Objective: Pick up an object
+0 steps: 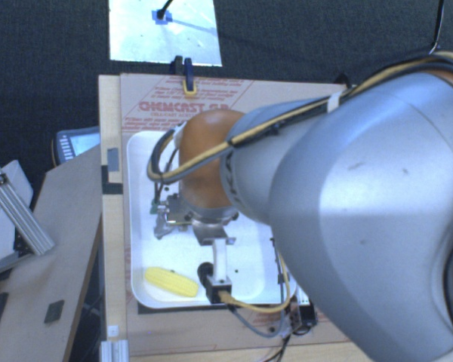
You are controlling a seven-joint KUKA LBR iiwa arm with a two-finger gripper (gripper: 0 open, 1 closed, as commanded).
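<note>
A yellow corn-cob-shaped object (171, 281) lies in the near left corner of the left white bin (140, 157). My gripper (167, 219) hangs over the middle of this bin, below the orange band of the wrist, up and a little left of the yellow object and apart from it. Nothing is seen held in the gripper. The grey arm covers most of the bin's right half and everything to the right of it.
A cardboard sheet with red print (189, 100) lies behind the bin, with a yellow-and-black clamp (187, 78) on its far edge. A wooden bench edge (68, 225) and metal rails (19, 210) sit to the left.
</note>
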